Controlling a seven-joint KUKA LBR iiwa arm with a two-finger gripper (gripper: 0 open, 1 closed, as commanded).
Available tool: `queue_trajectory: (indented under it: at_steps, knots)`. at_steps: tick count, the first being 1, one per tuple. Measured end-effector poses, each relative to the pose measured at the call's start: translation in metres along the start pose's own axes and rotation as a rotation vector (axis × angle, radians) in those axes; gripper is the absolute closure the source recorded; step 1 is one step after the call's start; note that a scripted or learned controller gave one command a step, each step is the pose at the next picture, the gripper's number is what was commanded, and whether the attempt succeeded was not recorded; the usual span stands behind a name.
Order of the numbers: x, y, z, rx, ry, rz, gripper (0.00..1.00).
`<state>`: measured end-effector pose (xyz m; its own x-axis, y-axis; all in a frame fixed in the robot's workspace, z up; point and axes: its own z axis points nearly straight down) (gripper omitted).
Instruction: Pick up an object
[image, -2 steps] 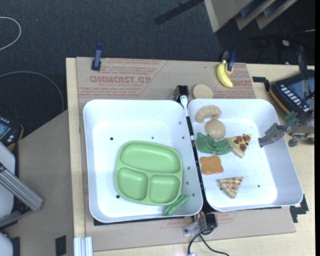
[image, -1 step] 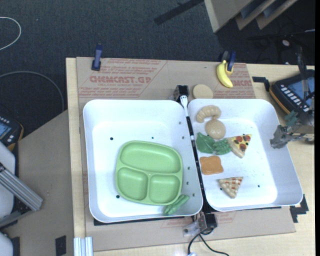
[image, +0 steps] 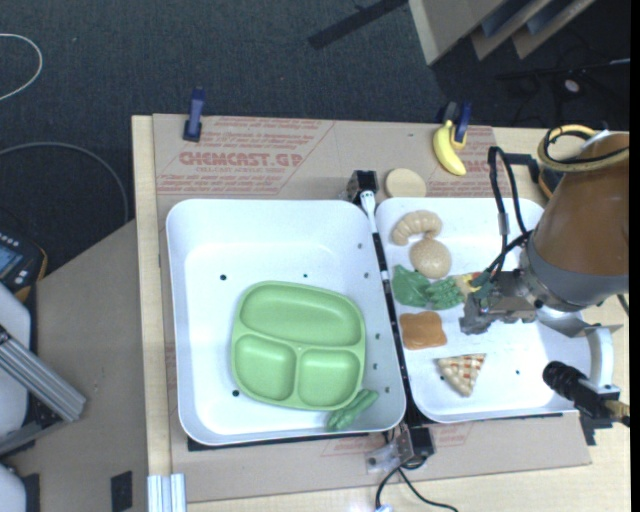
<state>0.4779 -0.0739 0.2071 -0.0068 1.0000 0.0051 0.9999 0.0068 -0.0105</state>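
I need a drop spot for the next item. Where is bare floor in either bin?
Left white bin: bare strip above and left of the green divided plate. Right white bin: crowded by the green leafy toy; free near the pizza slice toy.

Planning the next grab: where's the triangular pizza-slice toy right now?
The triangular pizza-slice toy lies in the right white bin near its front edge, just below the brown toast-like square and below-left of the gripper.

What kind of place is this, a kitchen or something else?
Probably a robot lab bench, not a kitchen: two white bins on a board, toy food such as a banana and pizza slice, and a robot arm with loose cables.
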Motion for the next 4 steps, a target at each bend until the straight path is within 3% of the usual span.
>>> queue_trajectory:
  at_steps: [1, 2, 3, 4]
  knots:
    - [0.064, 0.002, -0.063, -0.018, -0.003, -0.002, 1.00]
    - [0.123, 0.001, -0.043, -0.006, -0.003, 0.000, 1.00]
    - [0.152, 0.002, -0.052, -0.012, -0.004, 0.003, 1.00]
    - [0.216, 0.002, -0.107, -0.017, -0.001, -0.002, 1.00]
